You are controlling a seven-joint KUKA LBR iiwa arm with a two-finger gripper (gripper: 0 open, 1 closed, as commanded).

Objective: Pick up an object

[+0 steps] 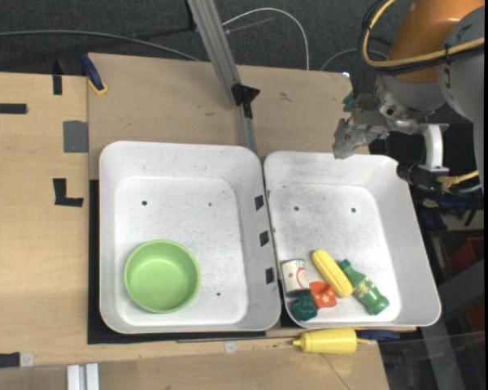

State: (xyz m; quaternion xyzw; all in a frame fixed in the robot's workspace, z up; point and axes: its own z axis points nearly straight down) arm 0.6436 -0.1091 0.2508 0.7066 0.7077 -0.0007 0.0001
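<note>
The right bin (390, 187) holds a cluster of small objects at its front: a yellow corn-like piece (331, 271), a green bottle (364, 290), a small white can (294, 275), a red piece (323, 296) and a dark green piece (303, 306). A green bowl (162, 276) sits in the front left of the left bin (179, 157). My gripper (347, 141) hangs above the back edge of the right bin, far from the cluster. Nothing shows between its fingers.
A yellow mustard-style bottle (328, 341) lies on the bench just outside the right bin's front rim. A grey metal pole (224, 55) slants down to the gap between the bins. Cables run across the back of the bench.
</note>
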